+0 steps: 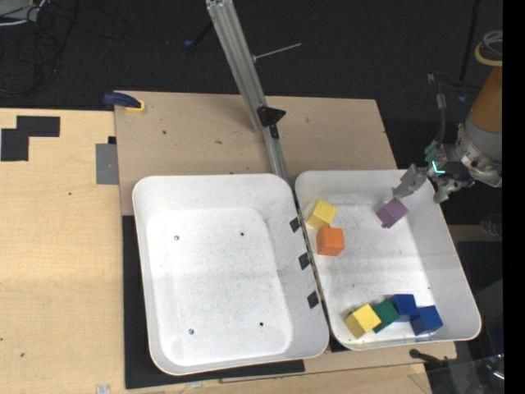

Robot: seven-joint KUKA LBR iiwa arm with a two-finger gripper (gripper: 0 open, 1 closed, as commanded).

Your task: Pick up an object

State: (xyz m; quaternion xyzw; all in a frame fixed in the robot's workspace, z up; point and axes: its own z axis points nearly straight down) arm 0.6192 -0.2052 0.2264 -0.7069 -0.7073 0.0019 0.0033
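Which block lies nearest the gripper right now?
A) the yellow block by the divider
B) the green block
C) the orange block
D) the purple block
D: the purple block sits in the right bin just below the gripper, while the orange block and the other blocks lie farther off.

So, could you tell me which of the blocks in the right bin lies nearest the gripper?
The purple block, alone in the bin's upper part, just below the gripper. The yellow and orange blocks sit by the divider; the rest cluster at the near edge.
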